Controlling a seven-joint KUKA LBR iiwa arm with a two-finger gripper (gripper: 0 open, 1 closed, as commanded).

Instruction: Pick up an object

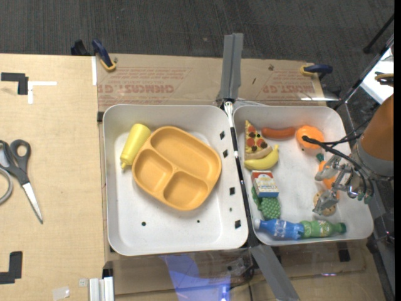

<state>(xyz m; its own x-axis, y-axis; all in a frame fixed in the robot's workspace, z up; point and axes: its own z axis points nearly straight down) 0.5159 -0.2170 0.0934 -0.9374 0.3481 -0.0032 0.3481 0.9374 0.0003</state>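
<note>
- So far, we judge the pick as not done: we see no object between the fingers of the gripper, which hangs low at the right side of the right bin.
- We cannot tell how wide it stands; its metal parts blur into cables and the white floor beneath.
- Candidates lie to its left, all resting on the bin floor: an orange fruit and a sausage near the far wall, a pizza slice above a banana, a small carton, and two bottles, blue and green, along the near wall.
- Left to do, as we read it: close on one item and lift it clear.
- Beside it, the left bin holds a yellow divided tray with a yellow bottle touching its edge.
- Both bins sit on cardboard clamped to a pale wooden bench, with scissors lying at the far left and dark carpet beyond.
</note>
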